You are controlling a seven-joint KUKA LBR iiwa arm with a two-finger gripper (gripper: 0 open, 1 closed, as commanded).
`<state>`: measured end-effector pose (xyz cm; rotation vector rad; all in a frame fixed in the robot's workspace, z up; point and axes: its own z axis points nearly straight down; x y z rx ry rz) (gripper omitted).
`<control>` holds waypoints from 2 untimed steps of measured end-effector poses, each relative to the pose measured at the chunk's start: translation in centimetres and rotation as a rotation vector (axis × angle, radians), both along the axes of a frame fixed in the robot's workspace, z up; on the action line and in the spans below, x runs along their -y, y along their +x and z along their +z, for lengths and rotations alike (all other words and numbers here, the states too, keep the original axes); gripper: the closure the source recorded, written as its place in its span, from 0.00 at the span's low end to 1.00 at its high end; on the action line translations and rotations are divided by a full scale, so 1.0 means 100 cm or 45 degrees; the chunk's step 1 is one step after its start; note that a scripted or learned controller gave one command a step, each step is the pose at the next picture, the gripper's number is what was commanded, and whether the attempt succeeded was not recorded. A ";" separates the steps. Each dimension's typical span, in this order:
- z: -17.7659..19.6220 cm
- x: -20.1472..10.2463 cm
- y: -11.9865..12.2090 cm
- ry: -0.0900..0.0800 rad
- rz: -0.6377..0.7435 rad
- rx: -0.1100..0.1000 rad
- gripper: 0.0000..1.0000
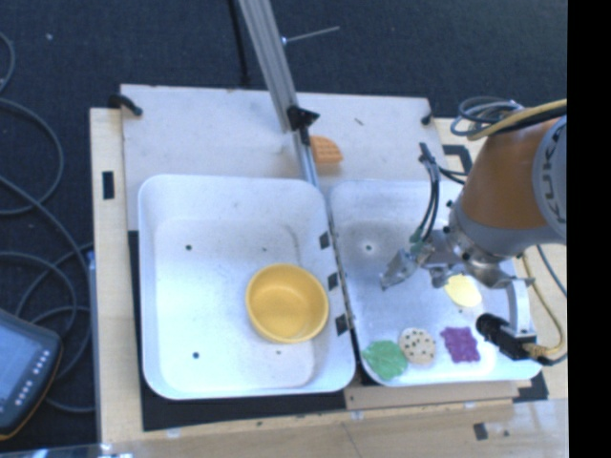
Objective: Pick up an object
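1. Camera view: arm (511,179) reaches in from the right over the right bin (372,208). Pincer (406,273) sits low over the bin's middle and points left, with bare floor under the tip.
2. Pincer state: can't tell, the wrist blocks the angle. Nothing visibly held.
3. Nearest target is the yellow piece (464,291), pale and rounded, just right of the pincer and partly under the wrist. It's on the right bin floor, apart from the others.
4. Near edge of the right bin, in a row from left to right: green piece (385,359), spotted disc (416,344), purple piece (461,343). Green and disc are touching or nearly so. Purple is a little apart.
5. Left bin (191,256) holds a yellow bowl (286,301), upright and right of centre, near the divide between the bins.
6. An orange piece (326,151) lies on the counter (191,122) behind the bins, outside both.
7. Handling, my guess: the yellow piece looks small, light, smooth and probably toy-like. It's not fragile, but the rounded skin could squirt out of a pinch.
8. Grip: straight down, centred, closing across its shorter width. It has clear floor on its left and front sides.
9. Risk: the pincer is offset left of the yellow piece, so it needs to shift right before dropping. The row pieces are flatter, and green and disc are crowded, so they're a worse bet.
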<state>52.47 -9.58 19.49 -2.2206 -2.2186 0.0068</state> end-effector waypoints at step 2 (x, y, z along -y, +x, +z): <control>-0.095 0.009 -0.001 -0.002 0.000 0.008 0.00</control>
